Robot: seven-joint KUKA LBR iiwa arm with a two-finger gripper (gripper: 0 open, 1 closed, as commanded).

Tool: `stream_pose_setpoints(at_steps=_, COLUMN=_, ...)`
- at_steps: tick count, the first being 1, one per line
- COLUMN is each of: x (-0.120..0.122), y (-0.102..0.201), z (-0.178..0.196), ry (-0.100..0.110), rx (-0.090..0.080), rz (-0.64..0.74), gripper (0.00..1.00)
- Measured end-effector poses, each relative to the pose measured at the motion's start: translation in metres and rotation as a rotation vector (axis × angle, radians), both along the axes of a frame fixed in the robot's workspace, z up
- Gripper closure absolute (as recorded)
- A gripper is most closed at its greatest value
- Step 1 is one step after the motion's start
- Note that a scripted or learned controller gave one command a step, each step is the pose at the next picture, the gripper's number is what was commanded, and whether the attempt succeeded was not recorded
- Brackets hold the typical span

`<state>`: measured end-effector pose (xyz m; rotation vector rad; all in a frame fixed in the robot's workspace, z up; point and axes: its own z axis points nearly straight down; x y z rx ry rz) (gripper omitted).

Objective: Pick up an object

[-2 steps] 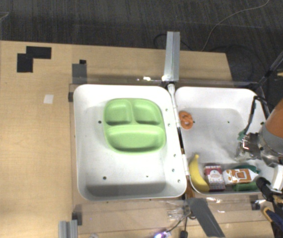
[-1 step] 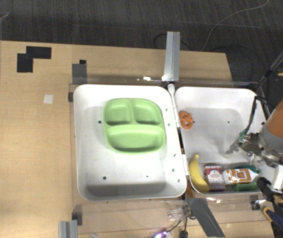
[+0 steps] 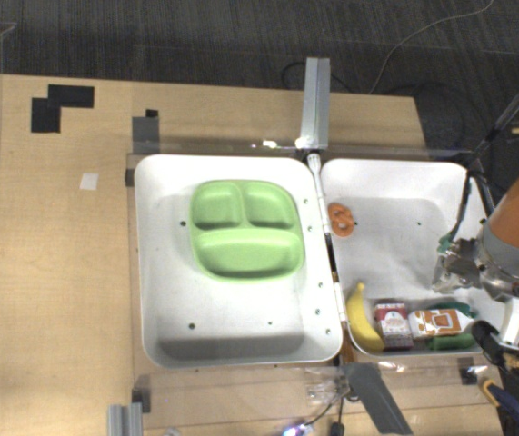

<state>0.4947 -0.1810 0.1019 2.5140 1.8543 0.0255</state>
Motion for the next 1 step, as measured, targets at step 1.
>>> stream_pose_setpoints(at_steps=1, x=0.0000, y=0.0000, z=-0.0001, ry=0.000, rx=0.000, rz=0.000, gripper=0.00)
